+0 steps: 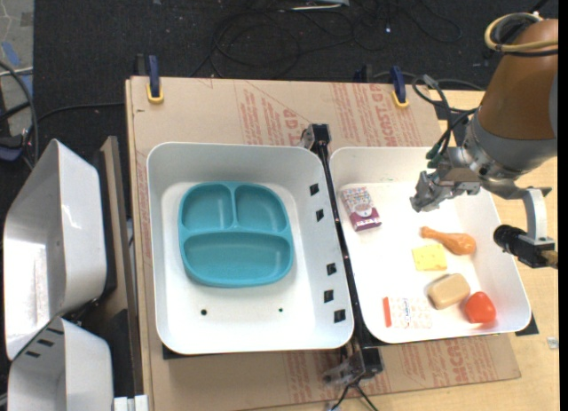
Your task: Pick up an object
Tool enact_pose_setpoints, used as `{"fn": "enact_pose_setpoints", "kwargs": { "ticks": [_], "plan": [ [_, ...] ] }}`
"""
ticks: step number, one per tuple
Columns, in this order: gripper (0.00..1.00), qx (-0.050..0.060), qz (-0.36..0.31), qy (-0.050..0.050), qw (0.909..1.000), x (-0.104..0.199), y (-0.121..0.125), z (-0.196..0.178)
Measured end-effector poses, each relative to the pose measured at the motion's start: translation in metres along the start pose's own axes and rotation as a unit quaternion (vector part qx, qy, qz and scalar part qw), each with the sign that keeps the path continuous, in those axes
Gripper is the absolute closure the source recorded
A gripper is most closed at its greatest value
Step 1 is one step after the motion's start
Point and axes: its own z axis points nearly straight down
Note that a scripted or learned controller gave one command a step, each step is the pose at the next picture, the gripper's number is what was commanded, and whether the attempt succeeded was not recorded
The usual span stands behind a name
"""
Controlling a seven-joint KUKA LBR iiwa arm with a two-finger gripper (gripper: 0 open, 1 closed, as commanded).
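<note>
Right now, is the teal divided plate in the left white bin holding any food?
Empty. The teal divided plate lies flat in the left white bin, and all three compartments show bare teal.

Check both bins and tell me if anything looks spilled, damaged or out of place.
Nothing stands out. The teal tray lies flat in the left bin. In the right bin, the small carton, card, cheese, drumstick, bread and tomato lie apart, unspilled. The hand hangs above that bin.
</note>
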Motion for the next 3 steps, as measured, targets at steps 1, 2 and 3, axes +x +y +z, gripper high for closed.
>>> {"fn": "enact_pose_setpoints", "kwargs": {
  "ticks": [1, 2, 3],
  "plan": [
    [1.00, 0.001, 0.000, 0.000, 1.0000, 0.057, 0.005, 0.014],
    [1.00, 0.001, 0.000, 0.000, 1.0000, 0.110, 0.015, 0.027],
    [1.00, -0.001, 0.000, 0.000, 1.0000, 0.161, 0.022, 0.016]
  ]
}}
